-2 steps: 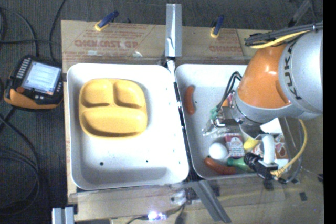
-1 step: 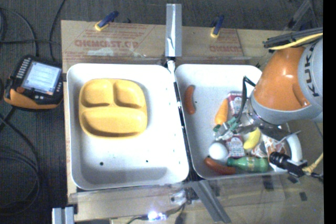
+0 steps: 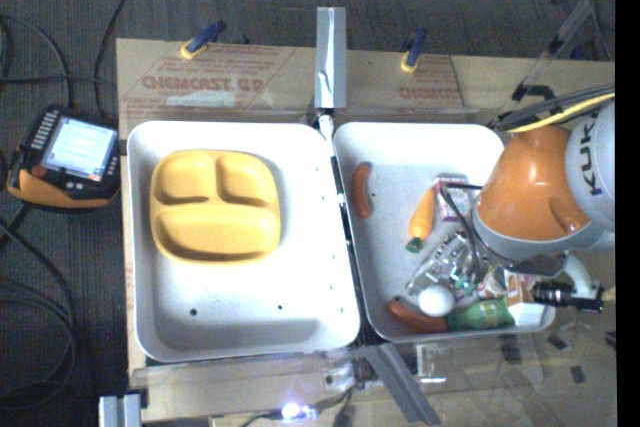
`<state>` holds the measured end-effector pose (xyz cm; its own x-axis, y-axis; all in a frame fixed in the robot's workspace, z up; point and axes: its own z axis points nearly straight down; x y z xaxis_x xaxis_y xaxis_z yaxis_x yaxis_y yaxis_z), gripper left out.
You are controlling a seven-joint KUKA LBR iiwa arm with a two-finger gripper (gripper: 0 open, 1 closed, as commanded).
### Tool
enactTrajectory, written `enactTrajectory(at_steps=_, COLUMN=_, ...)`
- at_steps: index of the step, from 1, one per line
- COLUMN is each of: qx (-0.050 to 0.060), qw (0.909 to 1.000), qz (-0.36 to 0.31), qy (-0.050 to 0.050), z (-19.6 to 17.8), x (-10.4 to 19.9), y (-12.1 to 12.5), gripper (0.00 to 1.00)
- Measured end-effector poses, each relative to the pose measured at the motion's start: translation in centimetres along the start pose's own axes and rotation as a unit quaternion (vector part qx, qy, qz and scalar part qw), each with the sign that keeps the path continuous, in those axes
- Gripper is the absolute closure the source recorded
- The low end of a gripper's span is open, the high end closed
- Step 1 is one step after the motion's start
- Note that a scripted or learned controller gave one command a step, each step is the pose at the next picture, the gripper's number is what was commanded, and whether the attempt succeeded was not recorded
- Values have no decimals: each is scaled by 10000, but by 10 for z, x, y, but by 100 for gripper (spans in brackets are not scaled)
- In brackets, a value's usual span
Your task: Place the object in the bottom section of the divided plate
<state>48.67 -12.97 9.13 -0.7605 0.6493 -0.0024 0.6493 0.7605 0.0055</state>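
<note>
A yellow divided plate [image 3: 215, 205] lies in the left bin [image 3: 170, 315], with two small sections at its top and one wide section at its bottom. In the right bin [image 3: 400, 150] lie a toy sausage [image 3: 361, 189], a carrot [image 3: 421, 218], a white egg [image 3: 435, 300], a red-brown sausage [image 3: 412, 317] and a green bottle [image 3: 481, 315]. My gripper [image 3: 452, 260] hangs low over the right bin, just above the egg and beside the carrot. The arm's orange band hides much of its body.
A teach pendant [image 3: 65, 158] lies left of the bench. Blue and yellow clamps [image 3: 203, 38] hold the cardboard backing at the far edge. A metal post [image 3: 330, 55] stands between the bins. A pink-edged packet [image 3: 452, 183] lies near the arm.
</note>
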Motion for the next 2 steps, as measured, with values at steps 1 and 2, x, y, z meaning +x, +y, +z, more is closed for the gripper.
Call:
enactTrajectory(at_steps=1, qx=20, qw=9999, qz=167, qy=3, z=-175, x=21, y=24, gripper=100)
enactTrajectory(at_steps=2, qx=31, qw=9993, qz=364, qy=17, z=-112, x=50, y=56, gripper=100)
